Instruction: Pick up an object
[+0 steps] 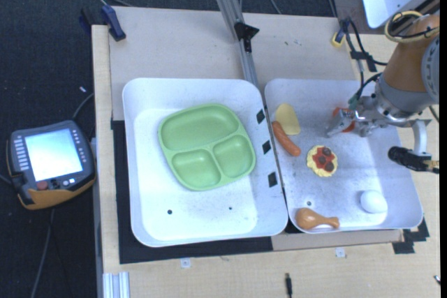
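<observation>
The small pizza toy [322, 160] lies flat near the middle of the right bin [412, 209], and I judge it light, stiff and low, so I would pinch it across its rim; the hot dog [286, 138] at its ten o'clock and the egg [373, 202] at its four o'clock look slicker and rounder. My gripper [341, 125] hangs at the pizza's one o'clock, fingers spread with nothing between them, the arm reaching in from three o'clock.
</observation>
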{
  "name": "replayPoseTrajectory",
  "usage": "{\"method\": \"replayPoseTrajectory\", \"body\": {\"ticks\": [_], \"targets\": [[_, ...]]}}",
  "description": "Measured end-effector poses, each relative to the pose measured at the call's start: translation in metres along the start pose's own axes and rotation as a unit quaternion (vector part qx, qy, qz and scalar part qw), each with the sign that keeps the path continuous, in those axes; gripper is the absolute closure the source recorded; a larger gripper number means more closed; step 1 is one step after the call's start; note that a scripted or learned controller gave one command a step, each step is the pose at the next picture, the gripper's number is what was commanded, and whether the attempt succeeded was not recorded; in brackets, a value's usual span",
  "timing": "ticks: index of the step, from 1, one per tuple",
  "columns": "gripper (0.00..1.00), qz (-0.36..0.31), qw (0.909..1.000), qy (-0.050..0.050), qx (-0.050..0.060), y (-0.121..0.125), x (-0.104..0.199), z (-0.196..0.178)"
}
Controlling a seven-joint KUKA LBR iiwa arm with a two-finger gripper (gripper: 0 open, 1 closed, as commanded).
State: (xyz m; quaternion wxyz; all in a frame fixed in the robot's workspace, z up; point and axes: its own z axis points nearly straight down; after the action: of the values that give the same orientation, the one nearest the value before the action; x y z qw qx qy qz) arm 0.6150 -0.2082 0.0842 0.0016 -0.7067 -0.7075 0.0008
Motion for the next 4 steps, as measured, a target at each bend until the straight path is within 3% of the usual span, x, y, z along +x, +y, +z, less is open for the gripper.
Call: {"method": "replayPoseTrajectory", "body": {"ticks": [1, 4], "targets": [[1.00, 0.000, 1.0000, -0.001, -0.002, 0.001, 0.000, -0.013], [1.00, 0.000, 1.0000, -0.002, -0.005, 0.012, -0.007, -0.150]]}}
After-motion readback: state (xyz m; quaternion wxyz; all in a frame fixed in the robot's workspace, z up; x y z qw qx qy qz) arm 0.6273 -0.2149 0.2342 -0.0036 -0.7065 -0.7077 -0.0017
